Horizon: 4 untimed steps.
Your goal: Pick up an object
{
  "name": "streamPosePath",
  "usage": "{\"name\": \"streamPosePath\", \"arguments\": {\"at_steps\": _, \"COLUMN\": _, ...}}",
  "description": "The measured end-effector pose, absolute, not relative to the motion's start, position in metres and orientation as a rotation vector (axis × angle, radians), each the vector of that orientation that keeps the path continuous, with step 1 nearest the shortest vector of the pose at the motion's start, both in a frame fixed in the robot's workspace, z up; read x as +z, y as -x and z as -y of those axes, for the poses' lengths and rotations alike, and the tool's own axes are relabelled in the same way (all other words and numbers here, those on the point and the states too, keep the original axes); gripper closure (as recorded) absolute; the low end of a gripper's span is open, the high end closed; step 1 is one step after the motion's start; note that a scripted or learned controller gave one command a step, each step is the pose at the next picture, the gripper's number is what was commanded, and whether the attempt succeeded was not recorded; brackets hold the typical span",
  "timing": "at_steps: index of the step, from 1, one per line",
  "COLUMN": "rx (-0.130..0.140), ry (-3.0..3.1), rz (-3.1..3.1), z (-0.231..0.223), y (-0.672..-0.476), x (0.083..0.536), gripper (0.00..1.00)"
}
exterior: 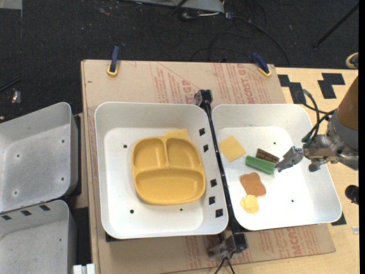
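In the left bin [114, 153] sits a yellow divided tray [169, 170], which I leave alone. In the right bin [319, 210] lie a pale yellow slice [232, 148], a tan piece [252, 184], and my likely target: the green block [260, 164], a short bar lying flat beside a brown piece [266, 154]. My gripper [289, 159] hovers just beside it; whether it is parted I cannot tell. I should centre over the bar's long axis before descending.

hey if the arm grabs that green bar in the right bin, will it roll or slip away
The green block-shaped bar looks flat-sided, so it probably slides rather than rolls. It seems rigid and small, likely light. One end lies against the small brown piece, so a push may nudge that too. The pincer sits just beside its right end.
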<state>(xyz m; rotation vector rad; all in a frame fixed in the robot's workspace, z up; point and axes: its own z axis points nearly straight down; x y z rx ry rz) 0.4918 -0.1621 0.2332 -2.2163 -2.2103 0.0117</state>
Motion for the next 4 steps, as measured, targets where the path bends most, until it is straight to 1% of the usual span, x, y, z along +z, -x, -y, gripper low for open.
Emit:
{"name": "streamPosePath", "arguments": {"at_steps": 1, "rx": 0.001, "ry": 2.220, "rz": 2.222, "z": 0.162, "y": -0.494, "x": 0.239, "gripper": 0.00}}
{"name": "streamPosePath", "arguments": {"at_steps": 2, "rx": 0.004, "ry": 2.219, "rz": 2.216, "z": 0.157, "y": -0.490, "x": 0.178, "gripper": 0.00}}
{"name": "streamPosePath", "arguments": {"at_steps": 3, "rx": 0.001, "ry": 2.222, "rz": 2.218, "z": 0.166, "y": -0.492, "x": 0.129, "gripper": 0.00}}
{"name": "streamPosePath", "arguments": {"at_steps": 4, "rx": 0.001, "ry": 2.223, "rz": 2.219, "z": 0.165, "y": -0.492, "x": 0.091, "gripper": 0.00}}
